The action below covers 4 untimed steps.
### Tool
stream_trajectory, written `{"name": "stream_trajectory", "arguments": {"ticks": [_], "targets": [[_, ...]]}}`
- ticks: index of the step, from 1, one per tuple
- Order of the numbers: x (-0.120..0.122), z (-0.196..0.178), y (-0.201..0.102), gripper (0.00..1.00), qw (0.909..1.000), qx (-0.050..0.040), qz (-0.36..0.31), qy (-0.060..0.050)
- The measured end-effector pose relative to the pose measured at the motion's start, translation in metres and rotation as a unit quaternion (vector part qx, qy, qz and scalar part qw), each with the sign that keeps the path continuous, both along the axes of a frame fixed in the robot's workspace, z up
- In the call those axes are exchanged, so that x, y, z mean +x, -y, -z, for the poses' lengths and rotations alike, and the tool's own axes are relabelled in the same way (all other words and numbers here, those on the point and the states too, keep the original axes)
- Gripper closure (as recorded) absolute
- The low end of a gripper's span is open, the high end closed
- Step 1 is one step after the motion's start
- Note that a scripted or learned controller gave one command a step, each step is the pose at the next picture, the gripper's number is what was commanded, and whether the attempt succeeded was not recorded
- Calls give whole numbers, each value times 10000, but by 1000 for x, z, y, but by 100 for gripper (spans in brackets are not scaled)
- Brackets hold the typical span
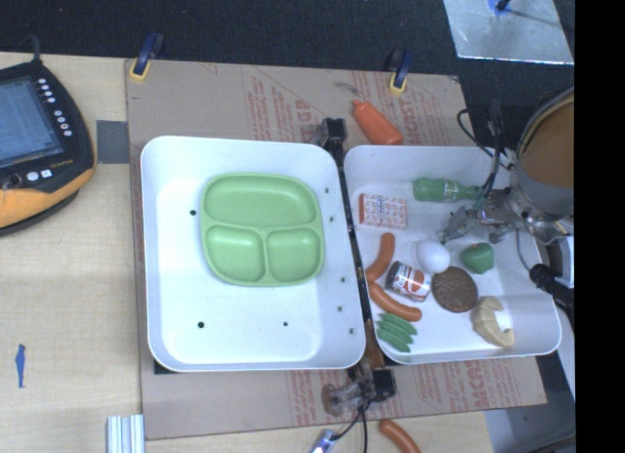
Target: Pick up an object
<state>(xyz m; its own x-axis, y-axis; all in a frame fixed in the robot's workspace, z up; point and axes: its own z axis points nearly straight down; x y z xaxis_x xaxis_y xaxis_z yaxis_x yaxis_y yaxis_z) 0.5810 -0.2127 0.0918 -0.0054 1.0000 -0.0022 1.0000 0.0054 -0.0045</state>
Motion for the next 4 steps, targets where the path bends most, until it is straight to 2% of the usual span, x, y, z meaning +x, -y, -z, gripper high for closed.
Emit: {"name": "stream_trajectory", "arguments": {"ticks": [1, 2, 3, 4], "targets": [[69, 1, -92, 0, 10000, 15, -5, -37], [-8, 0, -115, 0, 10000, 5, 4, -1], [69, -8, -110, 0, 10000, 19, 27, -46], [13, 0, -103, 0, 10000, 4, 2, -1]]}}
